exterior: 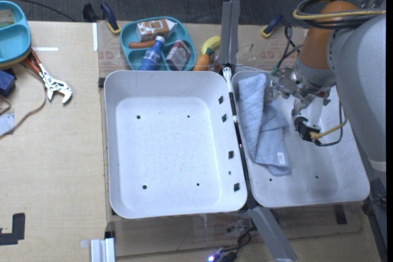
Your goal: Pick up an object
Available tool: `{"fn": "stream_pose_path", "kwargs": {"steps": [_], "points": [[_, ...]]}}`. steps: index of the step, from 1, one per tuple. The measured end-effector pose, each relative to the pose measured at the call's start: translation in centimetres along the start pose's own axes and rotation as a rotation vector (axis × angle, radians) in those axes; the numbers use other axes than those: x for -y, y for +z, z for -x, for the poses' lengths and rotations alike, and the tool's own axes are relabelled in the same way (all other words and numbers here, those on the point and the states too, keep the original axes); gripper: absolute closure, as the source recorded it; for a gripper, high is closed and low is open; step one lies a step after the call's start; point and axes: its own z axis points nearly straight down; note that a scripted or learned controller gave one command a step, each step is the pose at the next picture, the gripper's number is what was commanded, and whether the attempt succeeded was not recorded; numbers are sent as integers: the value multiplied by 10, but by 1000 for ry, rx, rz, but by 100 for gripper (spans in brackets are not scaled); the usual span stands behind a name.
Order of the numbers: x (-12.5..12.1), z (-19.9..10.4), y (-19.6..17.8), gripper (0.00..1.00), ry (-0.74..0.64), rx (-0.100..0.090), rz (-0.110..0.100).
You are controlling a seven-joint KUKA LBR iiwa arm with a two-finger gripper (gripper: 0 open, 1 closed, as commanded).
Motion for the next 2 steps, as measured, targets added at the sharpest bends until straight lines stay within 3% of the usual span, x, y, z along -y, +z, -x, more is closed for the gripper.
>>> {"fn": "stream_pose_path", "kwargs": {"steps": [1,2], "points": [[-2,45,-67,0,-175,1,-1],[-2,44,-76,100,-178,3,-1]]}}
